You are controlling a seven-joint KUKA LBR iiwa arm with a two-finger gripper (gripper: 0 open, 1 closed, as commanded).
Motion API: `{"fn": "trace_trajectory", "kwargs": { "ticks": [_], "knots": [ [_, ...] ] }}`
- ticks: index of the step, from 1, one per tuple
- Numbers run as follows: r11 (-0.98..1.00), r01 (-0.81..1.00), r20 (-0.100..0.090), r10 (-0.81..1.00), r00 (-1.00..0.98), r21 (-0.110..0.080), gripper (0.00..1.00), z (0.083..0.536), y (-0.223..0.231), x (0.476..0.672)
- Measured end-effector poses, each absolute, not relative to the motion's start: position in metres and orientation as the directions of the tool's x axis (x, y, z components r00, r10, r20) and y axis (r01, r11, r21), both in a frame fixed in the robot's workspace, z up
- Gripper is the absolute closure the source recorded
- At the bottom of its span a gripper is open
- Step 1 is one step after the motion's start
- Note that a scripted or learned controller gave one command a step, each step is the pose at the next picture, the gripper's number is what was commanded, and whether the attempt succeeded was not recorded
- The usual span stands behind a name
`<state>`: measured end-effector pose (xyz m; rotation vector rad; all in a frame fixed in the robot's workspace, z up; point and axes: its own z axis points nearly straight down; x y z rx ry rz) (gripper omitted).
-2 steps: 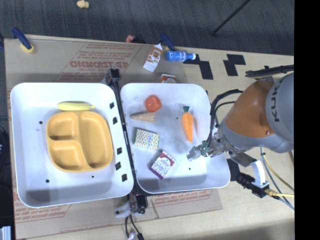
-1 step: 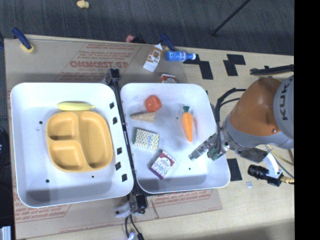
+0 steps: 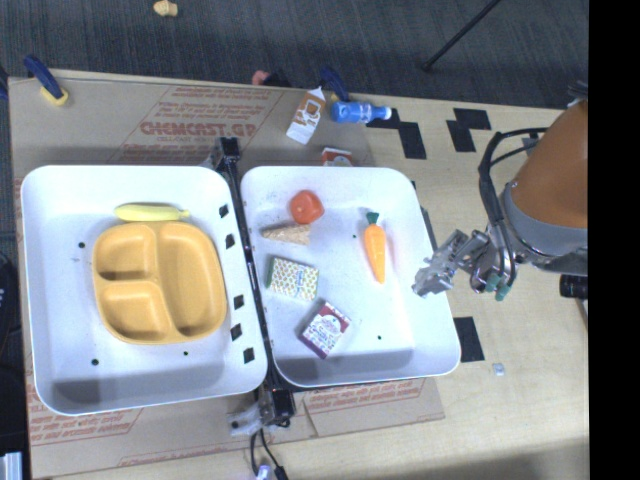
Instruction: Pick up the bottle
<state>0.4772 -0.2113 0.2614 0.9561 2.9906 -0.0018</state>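
The bottle point(image 3: 352, 112) is small and blue with a pale cap end. It lies on its side on the bench beyond the far rim of the right bin point(image 3: 436, 340), outside both bins. My gripper point(image 3: 440, 268) hangs over the right rim of the right bin, far from the bottle and nearer the camera. Nothing shows in it. An orange carrot point(image 3: 375, 252) lies just left of the gripper inside the bin.
The right bin also holds a red tomato point(image 3: 306, 207), a bread wedge point(image 3: 287, 234), a patterned packet point(image 3: 294, 278) and a purple box point(image 3: 324, 328). A small carton point(image 3: 306, 116) lies left of the bottle. The left bin point(image 3: 50, 368) holds a yellow divided plate point(image 3: 158, 278) and a banana point(image 3: 151, 212).
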Motion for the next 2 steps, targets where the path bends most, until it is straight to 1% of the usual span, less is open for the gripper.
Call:
{"fn": "trace_trajectory", "kwargs": {
  "ticks": [1, 2],
  "knots": [
    [0.408, 0.913, 0.003, 0.913, -0.408, -0.003, 1.00, 0.225, -0.211, 0.476],
    [0.779, 0.627, -0.002, 0.627, -0.779, -0.001, 1.00, 0.284, -0.211, 0.477]
  ]
}}
